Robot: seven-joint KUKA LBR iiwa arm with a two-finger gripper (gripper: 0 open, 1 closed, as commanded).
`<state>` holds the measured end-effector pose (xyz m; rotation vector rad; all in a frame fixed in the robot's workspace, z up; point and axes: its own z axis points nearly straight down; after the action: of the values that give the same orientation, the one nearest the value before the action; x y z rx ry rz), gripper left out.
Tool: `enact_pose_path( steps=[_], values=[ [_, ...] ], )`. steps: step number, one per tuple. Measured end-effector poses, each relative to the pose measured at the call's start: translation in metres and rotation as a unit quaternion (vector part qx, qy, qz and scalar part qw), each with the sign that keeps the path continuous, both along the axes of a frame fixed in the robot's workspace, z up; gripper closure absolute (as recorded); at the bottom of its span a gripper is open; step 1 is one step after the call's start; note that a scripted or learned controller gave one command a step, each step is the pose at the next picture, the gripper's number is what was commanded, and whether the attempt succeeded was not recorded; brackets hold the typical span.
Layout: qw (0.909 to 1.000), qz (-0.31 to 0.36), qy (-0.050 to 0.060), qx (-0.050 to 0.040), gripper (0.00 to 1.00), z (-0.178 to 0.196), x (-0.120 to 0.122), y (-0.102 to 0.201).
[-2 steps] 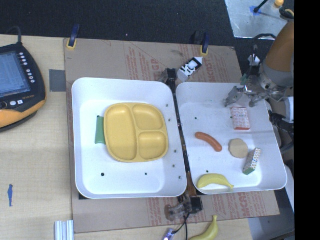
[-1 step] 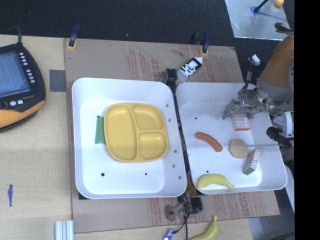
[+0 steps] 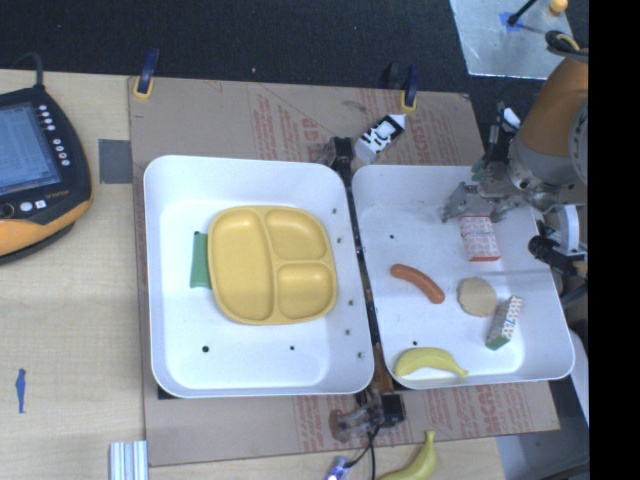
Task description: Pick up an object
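Hand (image 3: 478, 200) low in right bin (image 3: 400, 193), far corner, fingers splayed apart, nothing between. We judge red-and-white packet (image 3: 479, 238) nearest: just beside hand on near side, long axis pointing toward hand.

We look down from one camera fixed high above the bench (image 3: 80, 298). It tilts a bit, so the far edge of the bench sits at the top and the near edge at the bottom. We are far enough back to see both white bins whole: the left bin (image 3: 170, 268) and the right bin (image 3: 400, 218), side by side in the middle. The dark floor (image 3: 250, 18) shows past the far edge of the bench. The arm (image 3: 555, 118) comes in from the right side, over the far right corner of the right bin
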<state>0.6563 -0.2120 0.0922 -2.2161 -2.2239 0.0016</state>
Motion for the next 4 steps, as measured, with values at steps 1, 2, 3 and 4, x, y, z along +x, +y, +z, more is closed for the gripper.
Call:
enact_pose_path(
  steps=[1, 2, 3, 4],
  values=[
    [1.0, 0.0, 0.001, -0.0006, 0.0, 0.0, -0.031, 0.0],
    [1.0, 0.0, 0.0, 0.0001, 0.0, 0.0, 0.0, 0.0],
    [1.0, 0.001, 0.001, -0.0006, 0.0, -0.001, -0.035, 0.0],
    [1.0, 0.001, 0.002, -0.0005, 0.0, 0.003, -0.05, 0.0]
  ],
)
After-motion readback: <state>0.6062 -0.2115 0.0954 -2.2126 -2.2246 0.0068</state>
